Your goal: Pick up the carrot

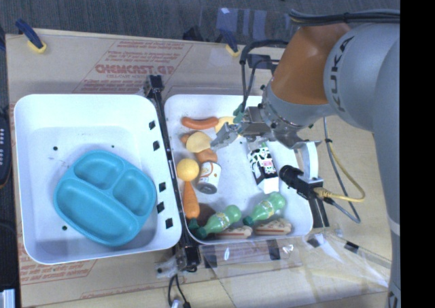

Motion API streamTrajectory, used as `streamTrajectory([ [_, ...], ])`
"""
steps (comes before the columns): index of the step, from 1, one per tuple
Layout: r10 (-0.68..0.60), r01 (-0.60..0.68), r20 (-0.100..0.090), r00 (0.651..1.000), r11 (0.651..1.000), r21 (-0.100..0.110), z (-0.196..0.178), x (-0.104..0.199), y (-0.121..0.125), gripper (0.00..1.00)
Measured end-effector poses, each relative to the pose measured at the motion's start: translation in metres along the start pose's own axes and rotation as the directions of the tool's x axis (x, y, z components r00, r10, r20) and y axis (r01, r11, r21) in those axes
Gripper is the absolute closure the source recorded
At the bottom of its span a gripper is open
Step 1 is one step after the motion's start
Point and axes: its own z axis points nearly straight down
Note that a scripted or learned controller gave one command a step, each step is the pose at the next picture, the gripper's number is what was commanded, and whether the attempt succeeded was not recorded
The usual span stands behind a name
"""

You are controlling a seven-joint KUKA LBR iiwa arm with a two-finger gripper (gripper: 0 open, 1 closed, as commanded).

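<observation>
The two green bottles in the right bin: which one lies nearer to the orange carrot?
The left green bottle, lying near the bin's front wall beside the lower tip of the orange carrot. The other green bottle lies farther right, below the cow-patterned carton.

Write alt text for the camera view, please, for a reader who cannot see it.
A grey robot arm holds its gripper over the right bin of toy food, apart from the carrot lying by that bin's left wall. The left bin holds a blue divided plate.
</observation>
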Motion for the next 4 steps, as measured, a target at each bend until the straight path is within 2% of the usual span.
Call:
streamTrajectory([
  [1, -0.213, 0.213, 0.011, 0.977, 0.977, -0.009, -0.095, -0.094, -0.027, 0.0],
  [2, -0.292, 0.292, 0.001, 0.956, 0.956, -0.001, -0.042, -0.026, -0.053, 0.0],
  [3, -0.362, 0.362, 0.003, 0.932, 0.932, -0.001, -0.025, 0.029, -0.072, 0.0],
  [4, -0.477, 0.477, 0.0, 0.879, 0.879, 0.002, 0.043, 0.113, -0.068, 0.0],
])
